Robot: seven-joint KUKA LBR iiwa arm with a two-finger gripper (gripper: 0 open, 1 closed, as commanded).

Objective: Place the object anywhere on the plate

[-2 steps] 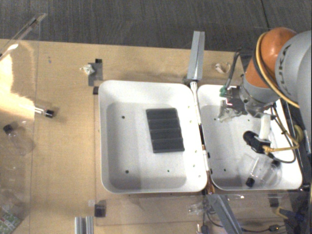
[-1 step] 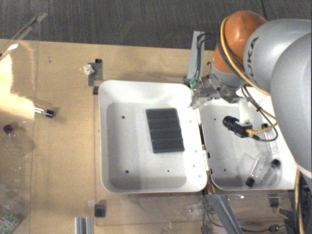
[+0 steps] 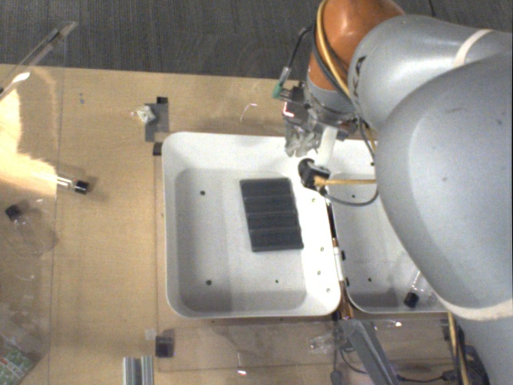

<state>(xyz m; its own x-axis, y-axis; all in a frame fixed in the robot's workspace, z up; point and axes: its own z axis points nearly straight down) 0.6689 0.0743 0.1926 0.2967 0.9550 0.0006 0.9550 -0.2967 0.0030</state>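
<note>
You have two white bins side by side on the wooden bench (image 3: 88, 255). In the left bin (image 3: 180, 215) lies a dark, ribbed rectangular plate (image 3: 272, 214), flat on the floor toward the bin's right half. Its long axis runs from the far side to the near side of the bin, tilted slightly so the near end sits a little further right than the far end. The ribs run across its short width.

The arm (image 3: 433, 135) comes in from the right, its orange band (image 3: 353, 18) high in the picture. The gripper (image 3: 300, 143) hangs over the far right corner of the left bin, near the wall shared with the right bin (image 3: 377, 287), and just beyond the plate's far right corner. You cannot tell from here how far its fingers are spread or whether anything is between them.

A small dark object (image 3: 410, 300) rests at the near edge of the right bin, partly hidden by the arm. It is too small to judge its shape or which way it points.
</note>
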